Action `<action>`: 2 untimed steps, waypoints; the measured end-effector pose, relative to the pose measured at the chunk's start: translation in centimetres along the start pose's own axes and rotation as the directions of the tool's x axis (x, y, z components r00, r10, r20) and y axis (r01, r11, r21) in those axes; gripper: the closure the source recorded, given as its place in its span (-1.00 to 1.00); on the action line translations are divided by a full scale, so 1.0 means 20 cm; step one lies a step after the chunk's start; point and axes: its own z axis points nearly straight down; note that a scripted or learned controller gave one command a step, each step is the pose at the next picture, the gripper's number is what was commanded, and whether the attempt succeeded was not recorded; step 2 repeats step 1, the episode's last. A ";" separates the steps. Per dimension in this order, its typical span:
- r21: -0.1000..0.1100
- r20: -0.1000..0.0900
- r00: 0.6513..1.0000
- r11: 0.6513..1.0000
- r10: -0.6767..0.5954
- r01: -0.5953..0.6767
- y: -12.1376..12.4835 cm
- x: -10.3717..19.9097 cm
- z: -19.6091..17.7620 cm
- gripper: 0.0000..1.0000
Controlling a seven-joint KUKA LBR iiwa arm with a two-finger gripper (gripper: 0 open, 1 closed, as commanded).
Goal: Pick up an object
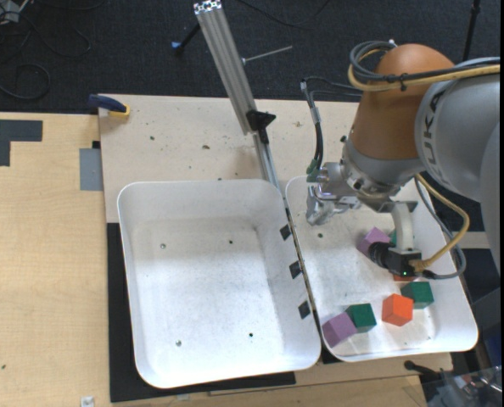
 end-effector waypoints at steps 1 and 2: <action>0.002 0.001 1.000 1.000 0.001 -0.001 0.08 0.25 0.08 1.00; 0.002 0.001 1.000 1.000 0.001 -0.001 0.08 0.25 0.08 1.00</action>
